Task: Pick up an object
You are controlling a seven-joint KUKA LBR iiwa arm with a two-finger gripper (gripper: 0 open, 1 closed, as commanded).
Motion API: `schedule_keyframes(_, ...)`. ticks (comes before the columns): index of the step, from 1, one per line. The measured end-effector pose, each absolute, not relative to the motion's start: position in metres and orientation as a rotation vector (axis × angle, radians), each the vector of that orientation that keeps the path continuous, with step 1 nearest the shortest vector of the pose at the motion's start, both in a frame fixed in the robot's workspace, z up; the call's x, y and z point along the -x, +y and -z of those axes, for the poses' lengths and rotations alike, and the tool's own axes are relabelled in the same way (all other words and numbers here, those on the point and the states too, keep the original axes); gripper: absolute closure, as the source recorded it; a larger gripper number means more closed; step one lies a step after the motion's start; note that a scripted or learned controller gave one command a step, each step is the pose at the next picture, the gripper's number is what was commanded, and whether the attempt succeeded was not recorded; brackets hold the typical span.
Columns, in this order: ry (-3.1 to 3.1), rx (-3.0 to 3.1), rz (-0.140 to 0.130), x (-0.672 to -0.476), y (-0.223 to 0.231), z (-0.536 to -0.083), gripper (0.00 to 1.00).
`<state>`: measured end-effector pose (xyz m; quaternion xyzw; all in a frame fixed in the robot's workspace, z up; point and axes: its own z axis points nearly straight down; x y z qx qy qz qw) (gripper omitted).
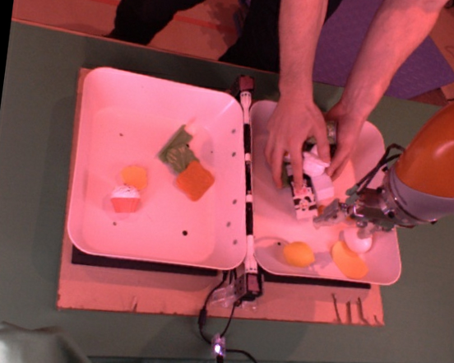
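I am hovering my gripper (347, 215) over the right bin (381, 267), near its right edge; I cannot tell its state. A person's hands (299, 136) are working on a white toy (305, 187) at the bin's middle, its long axis running toward the near edge. Next I'm judging a descent should wait for them.

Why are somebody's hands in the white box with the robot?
A person's two bare hands are reaching into the right shallow white bin, handling a small white and black object there. The grey and orange robot arm reaches in from the right, its tool low over the same bin, near a yellow rounded toy and an orange one. The left white bin holds a cupcake toy and other small toys.
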<state>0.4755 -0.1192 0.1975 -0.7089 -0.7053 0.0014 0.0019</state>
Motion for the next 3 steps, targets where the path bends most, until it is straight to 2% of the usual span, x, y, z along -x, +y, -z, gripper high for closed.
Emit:
schedule_keyframes(1, -2.213, 2.222, -0.005, -0.480, -0.111, -0.145, 0.00)
schedule_keyframes(2, -2.221, 2.232, 0.008, -0.483, -0.113, -0.100, 0.00)
schedule_keyframes(3, -2.224, 2.244, 0.017, -0.486, -0.114, -0.114, 1.00)
